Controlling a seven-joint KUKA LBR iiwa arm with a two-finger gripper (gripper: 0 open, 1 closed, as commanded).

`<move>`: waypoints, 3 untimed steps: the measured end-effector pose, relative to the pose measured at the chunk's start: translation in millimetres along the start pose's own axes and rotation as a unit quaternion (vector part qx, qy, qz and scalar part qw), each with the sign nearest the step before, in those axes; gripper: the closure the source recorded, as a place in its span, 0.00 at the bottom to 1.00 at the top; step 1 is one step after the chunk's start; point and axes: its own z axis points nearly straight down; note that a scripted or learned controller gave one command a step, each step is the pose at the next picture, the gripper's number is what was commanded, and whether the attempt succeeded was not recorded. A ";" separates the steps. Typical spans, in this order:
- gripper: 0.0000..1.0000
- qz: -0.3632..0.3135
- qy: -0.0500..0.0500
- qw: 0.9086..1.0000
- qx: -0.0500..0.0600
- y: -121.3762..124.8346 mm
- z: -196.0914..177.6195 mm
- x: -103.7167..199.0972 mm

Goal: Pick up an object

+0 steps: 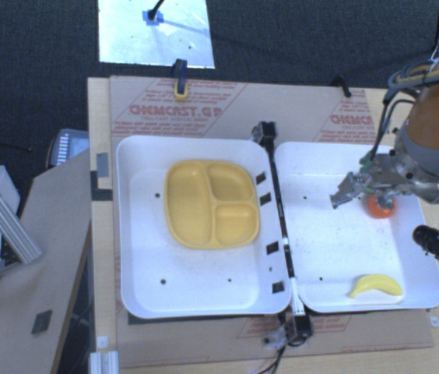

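Note:
A small red-orange round object (381, 206) lies in the right bin (321, 232) near its right wall. It is partly covered by the arm's wrist. My gripper (344, 194) reaches leftward from the wrist and hangs over the bin floor just left of the red object. A yellow banana (376, 287) lies near the right bin's front right corner, well clear of the gripper. Nothing shows in the gripper's hold.
The left bin (138, 232) holds a yellow divided plate (210, 203) at its middle. A black divider strip (275, 209) runs between the two bins. The grey and orange arm (437, 123) fills the space over the right bin's far right side.

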 end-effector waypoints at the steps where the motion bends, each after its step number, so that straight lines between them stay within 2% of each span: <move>1: 0.00 -0.001 0.000 1.000 -0.006 1.9 -5.2 0.2; 2: 0.00 0.000 0.000 1.000 -0.004 -0.5 37.0 -1.1; 3: 0.00 0.000 0.000 1.000 -0.003 -8.6 96.1 -0.9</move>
